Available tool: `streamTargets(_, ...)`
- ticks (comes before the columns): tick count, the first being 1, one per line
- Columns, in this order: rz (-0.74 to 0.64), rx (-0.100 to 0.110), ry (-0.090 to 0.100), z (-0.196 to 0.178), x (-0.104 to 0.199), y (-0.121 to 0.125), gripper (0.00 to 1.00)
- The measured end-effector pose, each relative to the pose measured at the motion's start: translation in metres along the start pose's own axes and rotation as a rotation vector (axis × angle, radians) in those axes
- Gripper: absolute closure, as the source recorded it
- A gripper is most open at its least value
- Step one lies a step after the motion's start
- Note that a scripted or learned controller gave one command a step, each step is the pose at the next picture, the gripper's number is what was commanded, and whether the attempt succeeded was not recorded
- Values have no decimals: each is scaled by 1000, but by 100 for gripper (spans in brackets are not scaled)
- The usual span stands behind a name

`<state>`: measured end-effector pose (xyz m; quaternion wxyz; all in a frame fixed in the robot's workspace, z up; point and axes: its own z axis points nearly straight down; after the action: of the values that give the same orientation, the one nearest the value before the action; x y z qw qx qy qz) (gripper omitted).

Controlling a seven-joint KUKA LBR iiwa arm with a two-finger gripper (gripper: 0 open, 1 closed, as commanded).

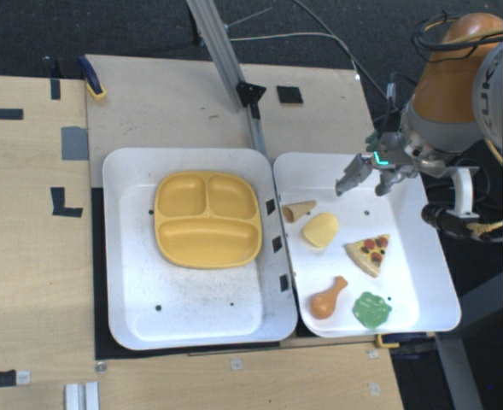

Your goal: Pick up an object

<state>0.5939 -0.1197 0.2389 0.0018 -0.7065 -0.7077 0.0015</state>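
Note:
My gripper (pixel 366 183) hangs open over the back of the right bin (pixel 430 254), its two fingers spread with nothing between them. In that bin lie a small tan wedge (pixel 299 211), a pale yellow lump (pixel 320 230), a pizza slice (pixel 369 254), an orange drumstick (pixel 328 298) and a green leafy piece (pixel 371 309). The gripper is above and to the right of the yellow lump, apart from every piece.
A yellow divided plate (pixel 207 218) lies in the left bin (pixel 127 254). A grey metal pole (pixel 225 49) slants across the back of the bench. Dark cables (pixel 456 216) hang beside the right bin's far edge.

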Motion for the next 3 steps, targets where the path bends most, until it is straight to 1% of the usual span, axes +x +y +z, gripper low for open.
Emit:
streamTargets(1,0,-3,0,-1,0,1,0)
streamTargets(2,1,2,-1,54,-9,5,0)
streamTargets(3,1,2,-1,103,-10,-5,0)
